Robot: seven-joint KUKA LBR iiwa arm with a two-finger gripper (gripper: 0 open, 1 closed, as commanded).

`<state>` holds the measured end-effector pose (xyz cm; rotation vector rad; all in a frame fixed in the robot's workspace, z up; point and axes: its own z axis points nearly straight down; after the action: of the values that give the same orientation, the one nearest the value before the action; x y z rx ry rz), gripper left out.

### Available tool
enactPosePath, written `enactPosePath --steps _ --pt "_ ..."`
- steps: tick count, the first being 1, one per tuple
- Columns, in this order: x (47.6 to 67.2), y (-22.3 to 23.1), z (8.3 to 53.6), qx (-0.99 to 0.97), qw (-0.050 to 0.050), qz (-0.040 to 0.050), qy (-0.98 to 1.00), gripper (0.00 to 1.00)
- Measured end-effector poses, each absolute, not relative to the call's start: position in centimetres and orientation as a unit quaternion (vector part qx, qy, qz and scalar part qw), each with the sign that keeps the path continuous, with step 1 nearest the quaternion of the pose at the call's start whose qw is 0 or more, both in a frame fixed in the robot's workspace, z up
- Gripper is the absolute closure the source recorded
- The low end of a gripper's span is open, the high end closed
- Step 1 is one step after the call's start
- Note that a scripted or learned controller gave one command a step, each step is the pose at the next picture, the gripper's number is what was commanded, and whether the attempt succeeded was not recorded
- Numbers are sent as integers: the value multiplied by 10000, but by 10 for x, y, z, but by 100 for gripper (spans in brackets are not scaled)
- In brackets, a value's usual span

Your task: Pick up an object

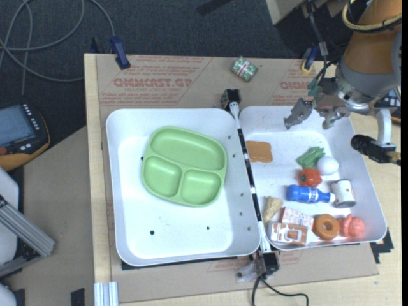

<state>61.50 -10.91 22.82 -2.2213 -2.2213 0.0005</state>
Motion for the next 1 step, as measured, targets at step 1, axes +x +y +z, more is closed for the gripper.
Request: enactPosePath --steps 1 --pt "589 -148 178 -7074 8 11 -7068 0"
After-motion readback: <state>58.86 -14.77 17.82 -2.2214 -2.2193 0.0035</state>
